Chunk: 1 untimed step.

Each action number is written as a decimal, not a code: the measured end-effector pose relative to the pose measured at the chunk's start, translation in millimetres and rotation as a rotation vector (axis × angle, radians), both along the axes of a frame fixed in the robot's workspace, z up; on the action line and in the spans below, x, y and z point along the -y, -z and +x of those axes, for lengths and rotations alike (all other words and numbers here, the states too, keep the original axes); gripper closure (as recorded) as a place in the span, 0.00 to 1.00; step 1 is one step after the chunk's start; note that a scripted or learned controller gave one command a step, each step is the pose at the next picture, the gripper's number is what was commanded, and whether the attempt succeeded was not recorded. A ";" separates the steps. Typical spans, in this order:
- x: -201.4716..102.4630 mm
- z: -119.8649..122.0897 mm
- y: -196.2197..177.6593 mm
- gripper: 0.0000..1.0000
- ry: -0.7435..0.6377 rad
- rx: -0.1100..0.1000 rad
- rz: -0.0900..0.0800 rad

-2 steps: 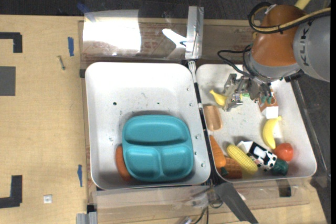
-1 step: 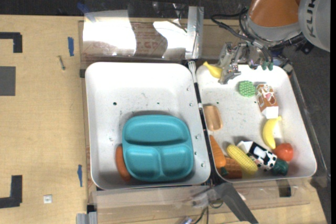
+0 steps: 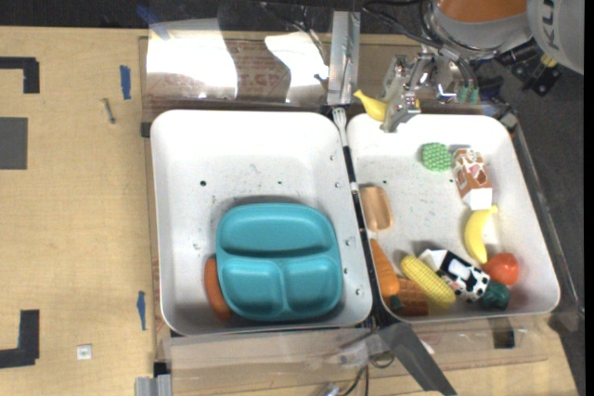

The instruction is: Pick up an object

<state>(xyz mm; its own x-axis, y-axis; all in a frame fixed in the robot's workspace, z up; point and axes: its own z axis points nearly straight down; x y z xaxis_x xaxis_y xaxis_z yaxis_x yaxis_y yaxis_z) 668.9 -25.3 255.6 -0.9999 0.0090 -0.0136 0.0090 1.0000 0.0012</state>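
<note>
My gripper (image 3: 410,100) hangs over the far left corner of the right bin (image 3: 534,199), below the orange wrist band. A small yellow piece (image 3: 371,105) sits right against the gripper's left side, at the bin's far rim; I cannot tell whether it is gripped or just lying there. Lower in the same bin lie a green round item (image 3: 434,156), a red-and-white box (image 3: 471,172), a banana (image 3: 476,235), a tomato (image 3: 502,268), a corn cob (image 3: 427,280), a black-and-white toy (image 3: 459,272), a carrot (image 3: 385,266) and a tan block (image 3: 376,207).
The left bin (image 3: 186,162) holds a teal divided plate (image 3: 278,260) with an orange item (image 3: 215,287) partly under its left edge. A metal divider bar (image 3: 342,60) and a shiny clear sheet (image 3: 232,60) stand behind the bins. Cardboard covers the bench on the left.
</note>
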 end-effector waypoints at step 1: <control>27.5 -7.4 -82.5 1.00 0.178 0.001 0.000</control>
<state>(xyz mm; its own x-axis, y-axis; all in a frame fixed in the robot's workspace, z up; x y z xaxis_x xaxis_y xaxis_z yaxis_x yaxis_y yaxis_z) 661.6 -52.8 338.1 -0.9824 0.1860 -0.0145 0.1860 0.9825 0.0017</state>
